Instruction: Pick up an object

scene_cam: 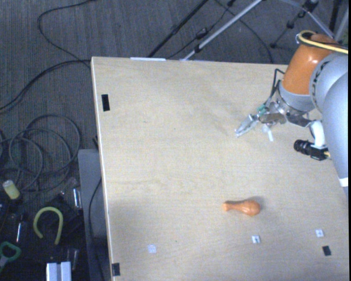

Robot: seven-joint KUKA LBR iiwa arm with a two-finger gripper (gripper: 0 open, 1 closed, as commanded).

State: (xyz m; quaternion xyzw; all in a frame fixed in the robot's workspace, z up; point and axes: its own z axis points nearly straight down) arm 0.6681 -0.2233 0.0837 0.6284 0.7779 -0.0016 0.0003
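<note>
**benchwatcher:** So where's it at? The arm (330, 92) comes in from the right, and its gripper (254, 124) hangs over the upper right part of the worktop (164, 157). The jaws look spread apart with nothing between them.

**gripnerd:** Yep, empty. The only thing to grab is that orange object (243, 207), kind of pear- or gourd-shaped, lying on its side on the bare wood, nearer the front edge. It's well apart from the gripper and nothing crowds it.

**benchwatcher:** So I'd call this the approach step, grab not started.

**gripnerd:** Agreed. The next move would need to carry the gripper toward the front until it's right over the object, then bring it down. I'd close across the fat rounded end. The narrow neck looks easy to miss, and a shape like that could roll if nudged.
</note>
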